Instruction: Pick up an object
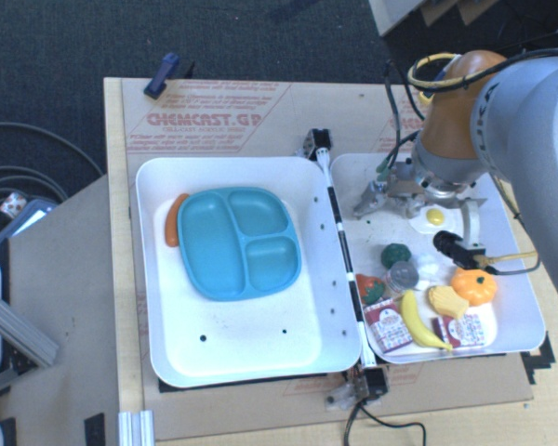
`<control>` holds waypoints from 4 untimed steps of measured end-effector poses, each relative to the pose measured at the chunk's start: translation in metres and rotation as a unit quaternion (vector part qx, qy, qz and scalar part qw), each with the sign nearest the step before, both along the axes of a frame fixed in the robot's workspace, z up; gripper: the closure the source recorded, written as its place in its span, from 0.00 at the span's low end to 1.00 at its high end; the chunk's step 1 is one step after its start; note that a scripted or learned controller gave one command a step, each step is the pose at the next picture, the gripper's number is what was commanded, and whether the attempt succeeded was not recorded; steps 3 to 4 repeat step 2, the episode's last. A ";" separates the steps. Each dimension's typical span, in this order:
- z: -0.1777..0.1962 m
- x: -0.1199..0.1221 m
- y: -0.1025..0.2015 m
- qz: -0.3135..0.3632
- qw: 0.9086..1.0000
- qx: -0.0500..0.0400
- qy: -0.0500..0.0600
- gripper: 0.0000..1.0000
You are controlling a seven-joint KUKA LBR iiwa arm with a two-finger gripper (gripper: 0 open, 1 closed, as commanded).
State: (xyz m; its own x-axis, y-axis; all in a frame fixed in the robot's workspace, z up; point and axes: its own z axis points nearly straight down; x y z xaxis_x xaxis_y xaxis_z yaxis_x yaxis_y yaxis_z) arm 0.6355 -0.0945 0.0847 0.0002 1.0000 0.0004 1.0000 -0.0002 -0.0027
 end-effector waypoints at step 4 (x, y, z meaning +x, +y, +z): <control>0.000 -0.060 0.000 0.000 1.000 0.000 0.000 0.00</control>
